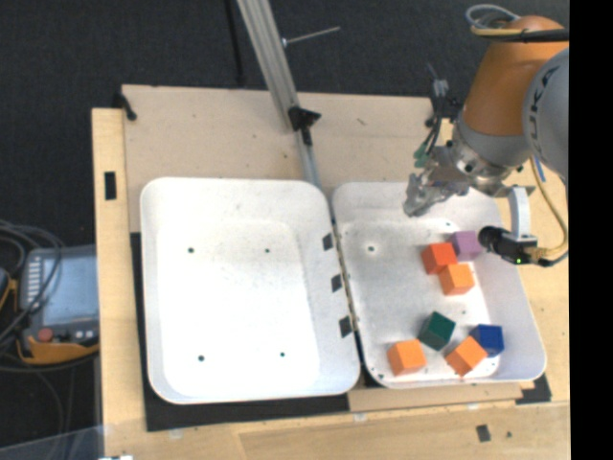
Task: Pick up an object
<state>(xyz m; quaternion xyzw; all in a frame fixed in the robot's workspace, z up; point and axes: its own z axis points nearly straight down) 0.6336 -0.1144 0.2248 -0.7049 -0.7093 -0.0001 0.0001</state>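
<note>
A grey pendant (59, 295) lies beside the bench (220, 123).

White bins (239, 286); orange blocks (406, 356), green cube (438, 331), blue cube (488, 337), purple cube (466, 244)

Matt white plastic bins (239, 286); wooden bench (383, 113)

Dark carpet-like floor (115, 27) around pale wooden table (211, 137). Slanted aluminium rail (268, 51) crosses floor and reaches over table's far edge, black bracket (304, 119) on its lower part. Handheld control pendant (59, 300) with grey screen lies on floor at left, black cables (14, 247) coiled beside it. Light even, soft shadows.
</note>
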